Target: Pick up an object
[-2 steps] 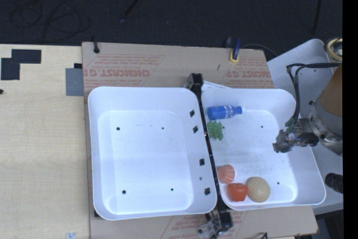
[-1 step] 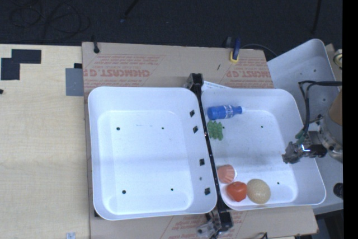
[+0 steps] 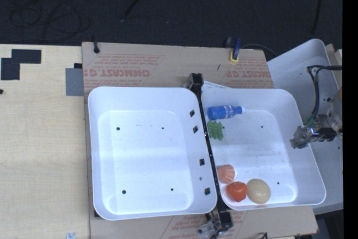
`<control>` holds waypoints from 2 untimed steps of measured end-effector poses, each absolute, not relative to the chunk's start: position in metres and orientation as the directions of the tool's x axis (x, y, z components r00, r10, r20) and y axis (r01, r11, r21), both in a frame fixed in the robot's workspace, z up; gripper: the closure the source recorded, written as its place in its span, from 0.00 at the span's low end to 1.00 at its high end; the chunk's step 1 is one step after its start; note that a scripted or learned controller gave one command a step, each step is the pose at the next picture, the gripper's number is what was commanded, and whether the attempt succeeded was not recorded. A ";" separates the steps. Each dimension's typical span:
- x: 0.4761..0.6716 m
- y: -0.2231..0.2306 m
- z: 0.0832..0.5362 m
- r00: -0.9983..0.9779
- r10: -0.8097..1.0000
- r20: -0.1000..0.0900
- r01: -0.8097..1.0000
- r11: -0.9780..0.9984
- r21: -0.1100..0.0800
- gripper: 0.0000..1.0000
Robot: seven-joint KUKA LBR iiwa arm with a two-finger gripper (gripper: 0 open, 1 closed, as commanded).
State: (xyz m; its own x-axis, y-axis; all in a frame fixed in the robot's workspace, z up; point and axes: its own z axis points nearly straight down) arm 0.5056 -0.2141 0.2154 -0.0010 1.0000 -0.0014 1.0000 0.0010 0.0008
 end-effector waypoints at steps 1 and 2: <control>0.475 -0.213 0.083 0.001 1.000 0.000 1.000 -0.001 -0.001 1.00; 0.499 -0.209 0.193 -0.003 1.000 -0.003 1.000 0.003 0.007 1.00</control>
State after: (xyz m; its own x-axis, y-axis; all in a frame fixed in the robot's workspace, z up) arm 0.4988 -0.2094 0.1928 -0.0025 1.0000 -0.0026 1.0000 0.0026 0.0074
